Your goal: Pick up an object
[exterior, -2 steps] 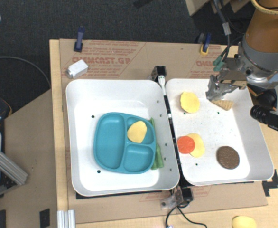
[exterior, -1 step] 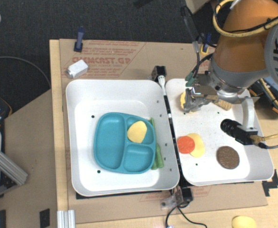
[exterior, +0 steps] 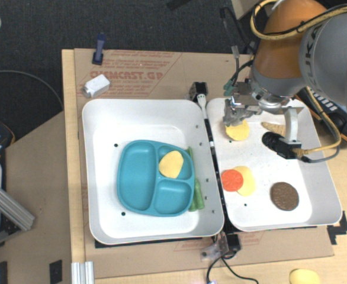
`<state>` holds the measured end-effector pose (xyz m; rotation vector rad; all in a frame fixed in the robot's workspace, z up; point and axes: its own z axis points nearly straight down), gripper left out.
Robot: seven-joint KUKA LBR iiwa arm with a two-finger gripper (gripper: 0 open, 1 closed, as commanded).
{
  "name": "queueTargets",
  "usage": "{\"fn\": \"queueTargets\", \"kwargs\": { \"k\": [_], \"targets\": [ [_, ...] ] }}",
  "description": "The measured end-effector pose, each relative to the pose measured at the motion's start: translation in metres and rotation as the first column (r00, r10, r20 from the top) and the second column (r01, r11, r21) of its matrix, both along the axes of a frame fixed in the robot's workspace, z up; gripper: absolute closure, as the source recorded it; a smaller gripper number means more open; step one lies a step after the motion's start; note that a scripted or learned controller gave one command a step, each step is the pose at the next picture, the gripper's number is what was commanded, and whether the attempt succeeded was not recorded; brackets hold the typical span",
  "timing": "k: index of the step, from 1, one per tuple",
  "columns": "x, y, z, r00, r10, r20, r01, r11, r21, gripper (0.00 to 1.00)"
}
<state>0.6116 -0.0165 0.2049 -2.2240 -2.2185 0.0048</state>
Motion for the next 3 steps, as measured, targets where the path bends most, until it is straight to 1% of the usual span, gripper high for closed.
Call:
{"fn": "queueTargets", "kwargs": {
  "k": [1,2,3],
  "targets": [
    [-0.073,0.015,0.146,1.000,0.005,0.018,-0.005,1.000,0.004,1.00],
    [-0.093,-0.011,0.340,1.000,0.002,0.024,-0.002,1.000,0.001,1.00],
    [-0.135,0.102,0.259,1.000,0.016,-0.007,-0.016,1.000,0.003,1.00]
  ]
}}
